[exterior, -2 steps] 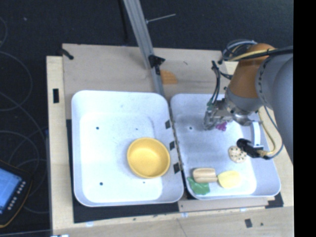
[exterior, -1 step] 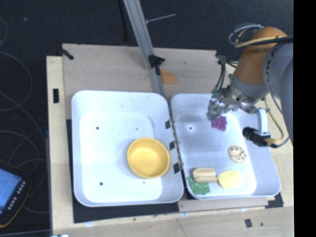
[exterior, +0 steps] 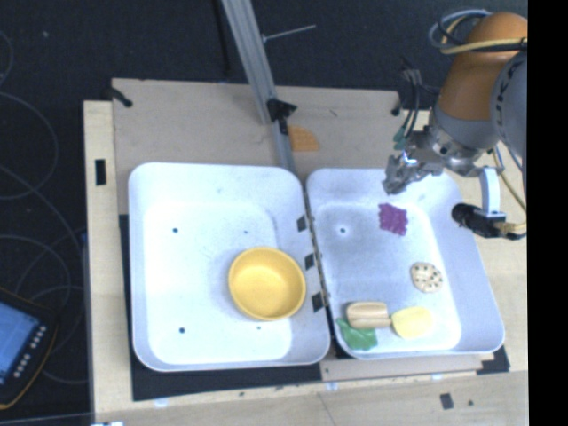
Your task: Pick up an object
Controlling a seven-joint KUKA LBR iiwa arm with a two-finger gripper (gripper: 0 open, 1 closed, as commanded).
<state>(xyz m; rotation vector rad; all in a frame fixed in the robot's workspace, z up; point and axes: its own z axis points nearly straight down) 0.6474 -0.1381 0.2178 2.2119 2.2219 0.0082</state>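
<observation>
Your gripper is hovering over the far edge of the right bin, just above the purple object. Whether it is grasping or released I cannot tell. Coming down there, it is risking the rim and missing this low object.

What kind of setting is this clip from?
Likely a robotics lab grasping bench: a robot arm over two white bins of small toy-like items, a metal mounting pole, loose cables on dark floor.
</observation>
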